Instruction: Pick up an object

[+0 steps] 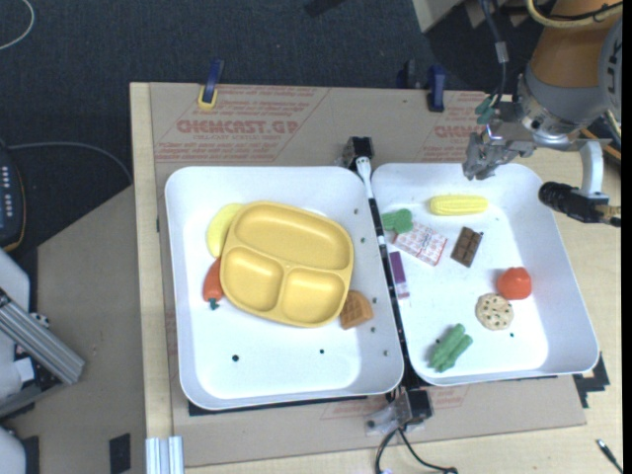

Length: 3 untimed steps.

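A yellow divided tray (284,263) sits in the white left bin (197,334). The right bin (563,314) holds yellow corn (458,204), a red tomato (514,282), green beans (449,348) and a brown bar (466,246).

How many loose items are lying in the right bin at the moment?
8: corn cob at the far side, green piece, pink-white packet, brown bar, purple item by the divider, tomato, cookie, green beans nearest. None look stacked.

dark blue carpet floor (148,28) surrounds a pale wooden worktop (148,225) topped with printed brown cardboard (296,117), evenly lit.
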Each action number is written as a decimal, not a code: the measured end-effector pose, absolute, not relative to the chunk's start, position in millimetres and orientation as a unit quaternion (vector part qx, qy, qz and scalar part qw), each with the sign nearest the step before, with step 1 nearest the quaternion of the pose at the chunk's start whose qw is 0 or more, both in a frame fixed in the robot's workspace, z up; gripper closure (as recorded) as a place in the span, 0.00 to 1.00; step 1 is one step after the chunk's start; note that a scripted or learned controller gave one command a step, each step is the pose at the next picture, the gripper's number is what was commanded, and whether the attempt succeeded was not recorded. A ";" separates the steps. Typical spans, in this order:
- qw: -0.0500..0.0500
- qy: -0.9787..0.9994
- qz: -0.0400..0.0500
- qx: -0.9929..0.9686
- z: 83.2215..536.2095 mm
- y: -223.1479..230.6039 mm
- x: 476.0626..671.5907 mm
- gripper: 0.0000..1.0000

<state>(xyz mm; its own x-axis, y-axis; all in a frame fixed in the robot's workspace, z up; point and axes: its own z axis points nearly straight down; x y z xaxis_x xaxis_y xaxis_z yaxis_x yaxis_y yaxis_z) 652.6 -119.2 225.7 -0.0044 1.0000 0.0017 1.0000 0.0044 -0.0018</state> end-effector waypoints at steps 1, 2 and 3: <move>0.000 -0.709 -0.001 -0.706 216.0 -89.1 666.2 1.00; 0.000 -0.708 -0.001 -0.707 233.5 -86.6 655.4 1.00; 0.001 -0.707 0.001 -0.707 214.7 -90.1 656.3 1.00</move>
<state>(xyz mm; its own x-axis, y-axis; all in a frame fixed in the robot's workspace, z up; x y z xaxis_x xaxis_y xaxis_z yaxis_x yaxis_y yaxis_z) 656.3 -90.1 214.7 0.0004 1.0000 -0.0001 1.0000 -0.0004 -0.0027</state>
